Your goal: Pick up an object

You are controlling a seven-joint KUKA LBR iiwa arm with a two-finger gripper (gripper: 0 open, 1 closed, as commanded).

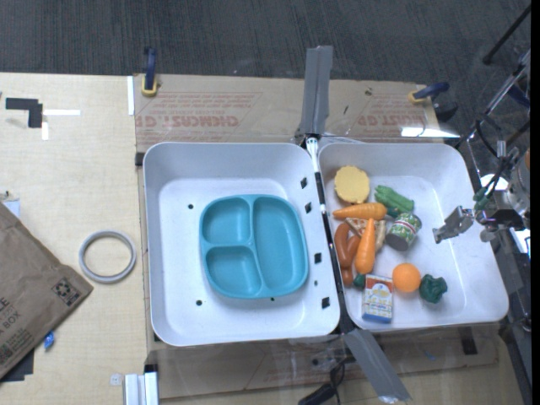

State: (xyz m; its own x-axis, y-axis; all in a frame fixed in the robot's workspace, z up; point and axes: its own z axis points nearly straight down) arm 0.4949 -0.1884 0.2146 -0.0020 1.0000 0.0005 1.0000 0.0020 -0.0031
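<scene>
A: Camera view, looking down on the bench (67, 184). Reach phase, going by the layout: pincer (454, 224) hanging over the open floor of the right bin (460, 171), toward that bin's right wall, nothing between the fingers. Open or closed, cannot tell; too small and side-on to read.

B: And the candidates?

A: All heaped along the right bin's left wall. Yellow round piece (352, 184) at the far end, green pepper-like piece (393, 199) just beside it, carrot (360, 213) lying across, second carrot (366, 245) angled below, small can (404, 230) next to those. Toward the right bin's near edge: orange ball (406, 278), broccoli-like green piece (433, 288), small carton (378, 299).

B: Next move?

A: Probably a shift toward the right bin's left wall and a descent onto one piece. Orange ball and green piece nearest, with some bare floor around them; likely the easier picks. Ball apt to roll under a poor pinch, though.

B: Obstacles?

A: Crowding in the heap: carrots overlapping, can tight against them, little room for fingers. Divider (314, 150) hard against the right bin's left wall, close to the sausage-like red piece (341, 243).

B: Elsewhere?

A: Left of the right bin, the other bin (169, 226) with a teal divided plate (253, 247). Further left, a tape ring (107, 256) and a cardboard box (29, 302).
</scene>
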